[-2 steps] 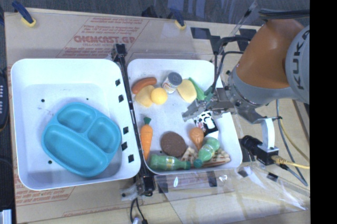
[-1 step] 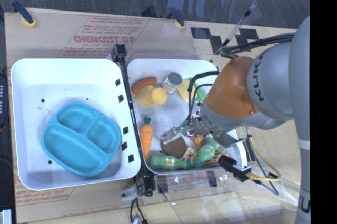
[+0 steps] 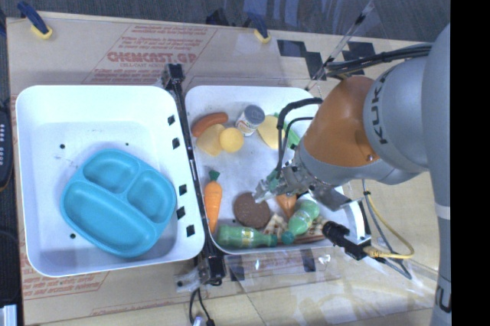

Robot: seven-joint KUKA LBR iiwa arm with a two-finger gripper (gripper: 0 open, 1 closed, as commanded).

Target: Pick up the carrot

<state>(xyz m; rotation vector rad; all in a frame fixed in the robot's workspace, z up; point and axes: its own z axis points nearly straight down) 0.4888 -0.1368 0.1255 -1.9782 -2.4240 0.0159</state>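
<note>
In the camera view, the carrot [image 3: 213, 200] is seen lying in the right bin [image 3: 230, 99], close to its left wall, green top pointing away from the near edge. The hand [image 3: 277, 187] is positioned low over the bin's middle, near a brown round cookie [image 3: 253, 210]; its opening cannot be told. A blue divided tray [image 3: 119, 200] is held in the left bin [image 3: 38, 164].

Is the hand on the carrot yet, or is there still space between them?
Apart. The camera view shows the carrot lying by the right bin's left wall, with bare white floor and a brown round piece between it and the hand.
</note>
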